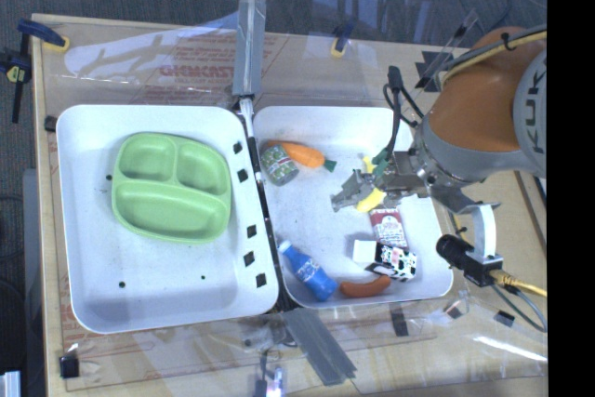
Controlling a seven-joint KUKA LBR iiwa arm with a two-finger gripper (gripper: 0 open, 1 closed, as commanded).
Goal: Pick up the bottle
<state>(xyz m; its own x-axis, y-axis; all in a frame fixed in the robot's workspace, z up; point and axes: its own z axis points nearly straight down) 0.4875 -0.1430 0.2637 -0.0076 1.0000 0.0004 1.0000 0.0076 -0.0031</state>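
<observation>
- Hand [356,191] hangs over the middle of the right bin [409,285], beside something yellow [372,198]; whether it grips, I cannot tell.
- Blue bottle [306,271] lies tilted at that bin's front left corner, well apart from the hand.
- Carrot [303,154] sits at the back; green tray [172,187] fills the left bin [84,293].

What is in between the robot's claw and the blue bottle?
Just bare white bin floor. In the camera view, the gripper hangs up and right of the bottle, with no toy on the stretch between them.
</observation>
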